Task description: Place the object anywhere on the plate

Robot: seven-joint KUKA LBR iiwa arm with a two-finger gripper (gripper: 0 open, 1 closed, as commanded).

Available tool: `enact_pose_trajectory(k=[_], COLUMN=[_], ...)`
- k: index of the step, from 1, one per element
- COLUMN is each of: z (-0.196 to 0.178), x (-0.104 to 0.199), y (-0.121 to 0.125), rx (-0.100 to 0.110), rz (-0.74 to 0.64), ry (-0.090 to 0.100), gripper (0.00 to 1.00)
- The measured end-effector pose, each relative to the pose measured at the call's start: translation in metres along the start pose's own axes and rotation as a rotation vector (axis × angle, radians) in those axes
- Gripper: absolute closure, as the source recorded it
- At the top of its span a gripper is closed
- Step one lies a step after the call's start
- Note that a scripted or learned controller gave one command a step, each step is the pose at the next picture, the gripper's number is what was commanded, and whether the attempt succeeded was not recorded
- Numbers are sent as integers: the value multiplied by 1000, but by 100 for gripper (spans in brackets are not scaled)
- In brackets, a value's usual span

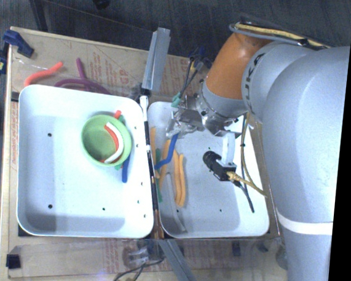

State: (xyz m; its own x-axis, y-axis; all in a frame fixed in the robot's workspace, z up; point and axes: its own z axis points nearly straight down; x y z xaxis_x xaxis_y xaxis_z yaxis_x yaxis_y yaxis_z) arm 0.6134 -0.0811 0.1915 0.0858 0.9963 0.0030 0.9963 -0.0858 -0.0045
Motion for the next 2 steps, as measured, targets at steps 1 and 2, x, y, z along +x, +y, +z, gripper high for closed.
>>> enact_pose_trajectory(k=[1, 2], z=[-52, -52], x=[95, 94], y=[5, 5], rx=[-1, -1], rz=[-6, -5], ry=[-2, -2], gripper=[100, 0])
